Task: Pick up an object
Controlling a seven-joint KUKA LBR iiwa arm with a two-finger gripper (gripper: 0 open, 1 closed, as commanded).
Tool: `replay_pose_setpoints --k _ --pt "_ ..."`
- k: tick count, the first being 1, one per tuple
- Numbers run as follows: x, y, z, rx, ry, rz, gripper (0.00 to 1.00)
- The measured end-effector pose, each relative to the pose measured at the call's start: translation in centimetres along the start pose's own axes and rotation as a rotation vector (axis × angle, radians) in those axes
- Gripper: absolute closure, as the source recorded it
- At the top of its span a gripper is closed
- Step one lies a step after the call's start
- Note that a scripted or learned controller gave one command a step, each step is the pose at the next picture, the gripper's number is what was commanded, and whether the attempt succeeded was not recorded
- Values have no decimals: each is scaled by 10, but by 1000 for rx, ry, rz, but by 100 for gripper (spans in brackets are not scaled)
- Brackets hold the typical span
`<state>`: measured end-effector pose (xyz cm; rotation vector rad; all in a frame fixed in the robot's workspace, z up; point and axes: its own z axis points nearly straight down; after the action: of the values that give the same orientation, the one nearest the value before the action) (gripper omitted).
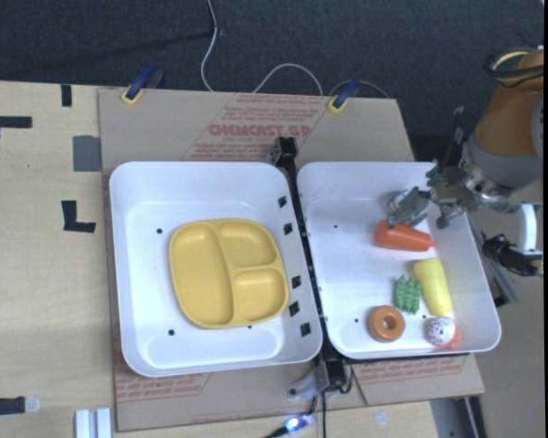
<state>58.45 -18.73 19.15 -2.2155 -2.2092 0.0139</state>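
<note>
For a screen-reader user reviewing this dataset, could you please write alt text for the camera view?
A grey robot arm reaches in from the right, its gripper just above an orange carrot in the right bin, which also holds toy corn, a green piece, a doughnut and a ball. The left bin holds a yellow divided plate.

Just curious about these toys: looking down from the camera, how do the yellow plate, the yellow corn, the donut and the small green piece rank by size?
Largest to smallest:
1. yellow plate
2. yellow corn
3. donut and small green piece, too alike to rank
</note>
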Motion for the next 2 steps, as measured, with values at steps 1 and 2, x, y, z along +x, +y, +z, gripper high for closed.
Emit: replay_pose_setpoints --k 1,2 --pt "0 3 -8 -14 -3 -4 0" --pt "-7 6 40 -10 -3 -3 0"
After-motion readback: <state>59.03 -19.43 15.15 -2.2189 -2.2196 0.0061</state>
